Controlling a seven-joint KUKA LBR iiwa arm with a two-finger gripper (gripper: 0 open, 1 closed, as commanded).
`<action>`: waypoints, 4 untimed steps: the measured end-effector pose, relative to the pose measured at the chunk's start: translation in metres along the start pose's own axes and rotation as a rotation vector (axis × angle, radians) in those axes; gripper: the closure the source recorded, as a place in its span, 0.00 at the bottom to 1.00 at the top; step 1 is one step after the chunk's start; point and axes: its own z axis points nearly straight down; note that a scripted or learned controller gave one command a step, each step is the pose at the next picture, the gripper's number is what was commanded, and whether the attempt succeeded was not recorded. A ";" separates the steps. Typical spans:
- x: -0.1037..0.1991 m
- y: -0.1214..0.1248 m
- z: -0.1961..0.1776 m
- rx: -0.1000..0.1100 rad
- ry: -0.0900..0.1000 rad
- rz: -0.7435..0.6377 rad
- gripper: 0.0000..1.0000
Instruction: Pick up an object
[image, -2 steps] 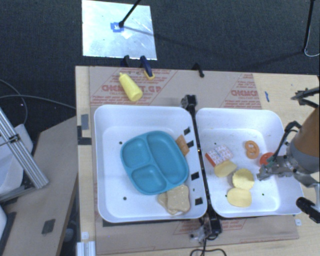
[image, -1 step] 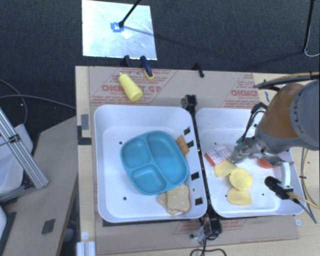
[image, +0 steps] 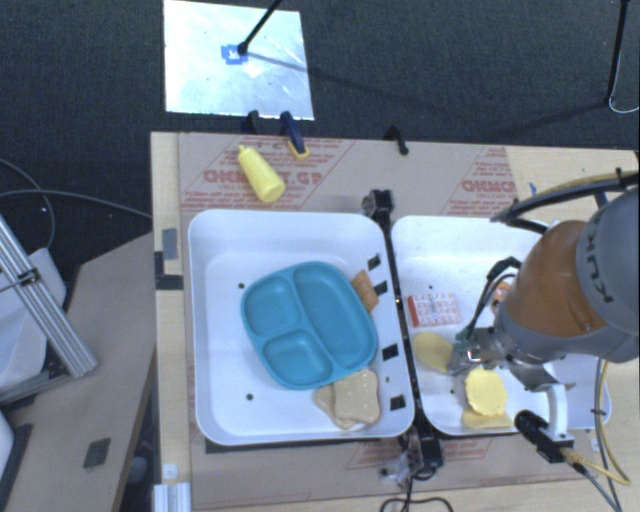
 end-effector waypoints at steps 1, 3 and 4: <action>0.054 0.004 -0.105 -0.011 -0.002 -0.007 1.00; 0.165 0.004 -0.190 -0.007 -0.001 -0.007 1.00; 0.165 0.004 -0.200 -0.008 -0.001 -0.013 1.00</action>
